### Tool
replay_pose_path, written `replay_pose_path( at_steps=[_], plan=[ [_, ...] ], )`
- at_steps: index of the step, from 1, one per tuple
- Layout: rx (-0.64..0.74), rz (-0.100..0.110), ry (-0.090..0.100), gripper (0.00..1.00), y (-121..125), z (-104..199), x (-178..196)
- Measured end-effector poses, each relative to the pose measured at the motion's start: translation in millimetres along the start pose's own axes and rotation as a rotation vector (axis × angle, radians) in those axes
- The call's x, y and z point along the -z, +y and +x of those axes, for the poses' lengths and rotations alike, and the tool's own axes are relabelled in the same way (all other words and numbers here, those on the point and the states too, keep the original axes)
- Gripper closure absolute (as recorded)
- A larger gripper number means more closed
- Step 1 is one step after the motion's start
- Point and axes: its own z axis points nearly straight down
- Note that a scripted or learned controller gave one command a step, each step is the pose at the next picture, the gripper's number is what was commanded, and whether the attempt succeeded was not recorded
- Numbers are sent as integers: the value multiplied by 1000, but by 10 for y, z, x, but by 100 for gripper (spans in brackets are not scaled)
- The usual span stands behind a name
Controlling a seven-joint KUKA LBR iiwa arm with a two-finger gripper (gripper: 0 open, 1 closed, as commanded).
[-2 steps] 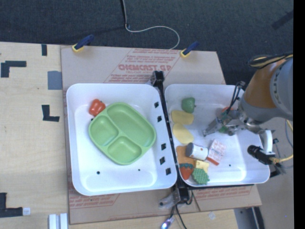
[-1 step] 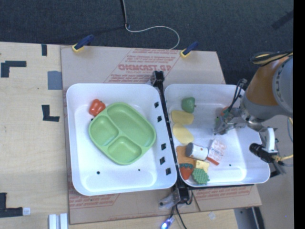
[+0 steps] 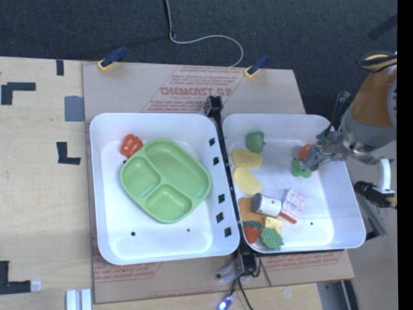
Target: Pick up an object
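- Arm: the grey KUKA arm (image 3: pixel 371 118) reaches in from the right, its orange band above the wrist; the gripper (image 3: pixel 308 160) sits low over the upper right part of the right bin (image 3: pixel 335 231).
- End effector: the tips meet a small green and red-orange object (image 3: pixel 302 163); from where I stand the object appears to lie at or between them, but the opening is too small and blurred to judge; I cannot tell whether anything is truly clamped.
- Task's thing: that small object, lying apart from the other pieces, near the bin's right half; the likeliest target by my reckoning.
- Risk, weak hold: if the tips only touch one edge, the piece may slip out on the lift; its rounded shape would favour this.
- Risk, pushing: a descent slightly off centre could nudge it along the smooth white floor toward the wall instead of closing round it.
- Neighbours: a green rounded piece (image 3: pixel 255 141), two yellow pieces (image 3: pixel 246 170), a white cylinder (image 3: pixel 266 205) and a red-and-white packet (image 3: pixel 294 205) lie well apart to the left; little chance of a snag there.
- Left bin (image 3: pixel 110 237): holds a green divided tray (image 3: pixel 166 180) with a red-orange item (image 3: pixel 130 145) just beside it; not involved.
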Motion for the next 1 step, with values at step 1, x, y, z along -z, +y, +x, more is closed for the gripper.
replay_pose_path(
  at_steps=[1],
  plan=[
    [1, -3, 0, 100, 100, -15, 594]
  ],
)
